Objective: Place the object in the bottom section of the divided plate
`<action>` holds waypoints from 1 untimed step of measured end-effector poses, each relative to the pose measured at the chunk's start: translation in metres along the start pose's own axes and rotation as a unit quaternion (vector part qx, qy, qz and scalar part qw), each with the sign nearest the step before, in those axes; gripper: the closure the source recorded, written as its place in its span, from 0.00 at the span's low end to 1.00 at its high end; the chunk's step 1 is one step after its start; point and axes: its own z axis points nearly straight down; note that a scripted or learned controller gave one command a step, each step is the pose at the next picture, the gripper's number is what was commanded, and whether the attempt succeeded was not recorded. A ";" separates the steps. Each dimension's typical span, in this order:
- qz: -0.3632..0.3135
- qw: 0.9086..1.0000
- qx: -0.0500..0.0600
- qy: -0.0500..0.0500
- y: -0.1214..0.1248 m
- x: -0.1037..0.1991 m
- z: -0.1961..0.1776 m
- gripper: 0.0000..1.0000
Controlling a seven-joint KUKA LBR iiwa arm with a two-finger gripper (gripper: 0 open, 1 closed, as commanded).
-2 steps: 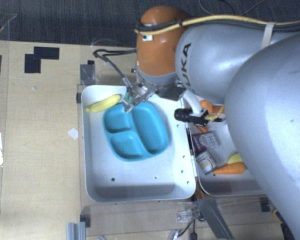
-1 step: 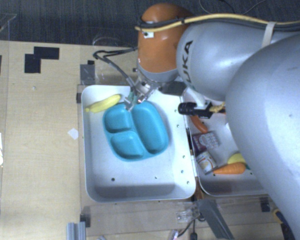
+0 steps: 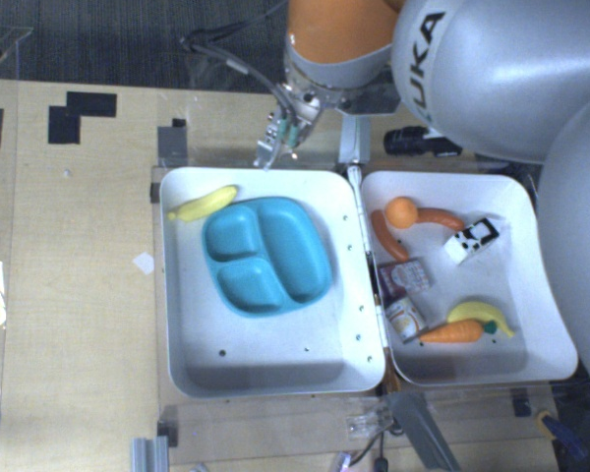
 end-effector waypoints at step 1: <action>0.097 0.995 0.001 0.001 -0.095 0.058 0.024 1.00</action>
